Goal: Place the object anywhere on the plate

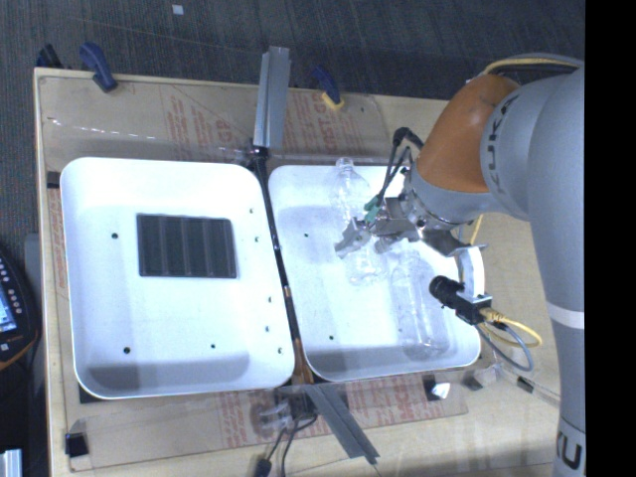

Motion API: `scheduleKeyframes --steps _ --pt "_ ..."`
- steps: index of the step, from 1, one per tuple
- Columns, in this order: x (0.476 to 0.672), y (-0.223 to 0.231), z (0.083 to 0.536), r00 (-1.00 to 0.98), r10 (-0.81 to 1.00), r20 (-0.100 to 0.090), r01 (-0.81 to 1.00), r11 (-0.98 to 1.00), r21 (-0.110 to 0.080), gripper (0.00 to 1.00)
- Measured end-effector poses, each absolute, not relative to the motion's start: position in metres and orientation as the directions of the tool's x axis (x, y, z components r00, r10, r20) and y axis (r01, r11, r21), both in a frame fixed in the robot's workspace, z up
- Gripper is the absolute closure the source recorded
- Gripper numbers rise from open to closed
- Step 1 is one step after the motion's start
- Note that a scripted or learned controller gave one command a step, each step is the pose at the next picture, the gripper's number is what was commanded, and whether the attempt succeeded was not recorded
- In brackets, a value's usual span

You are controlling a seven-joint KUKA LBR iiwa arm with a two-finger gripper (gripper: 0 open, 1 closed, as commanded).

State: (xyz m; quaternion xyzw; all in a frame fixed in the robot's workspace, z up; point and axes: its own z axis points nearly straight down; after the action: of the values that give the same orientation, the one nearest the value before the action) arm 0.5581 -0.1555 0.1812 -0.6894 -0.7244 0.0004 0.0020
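Note:
The plate (186, 245) is a dark grey ribbed rectangle lying flat in the left bin (89, 192). In the right bin (308, 326), a clear plastic bottle (417, 311) lies along the right side. A second clear object (345, 181) rests near the far wall. My gripper (356, 237) hangs low over the middle of the right bin, between those two clear things and just above another glassy shape (364, 264). The see-through plastic blends into the white floor, so contact with the gripper is unclear.
A grey divider bar (271, 97) stands behind the seam between the bins. Blue clamps (97, 68) hold the bench's far edge. Cables and a black connector (455, 299) trail off the wrist over the right bin's right wall.

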Motion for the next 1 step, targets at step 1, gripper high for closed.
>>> scheduleKeyframes --steps 1 --pt "0.5849 -0.0586 0.191 0.109 0.994 0.0 0.994 -0.109 -0.003 1.0"
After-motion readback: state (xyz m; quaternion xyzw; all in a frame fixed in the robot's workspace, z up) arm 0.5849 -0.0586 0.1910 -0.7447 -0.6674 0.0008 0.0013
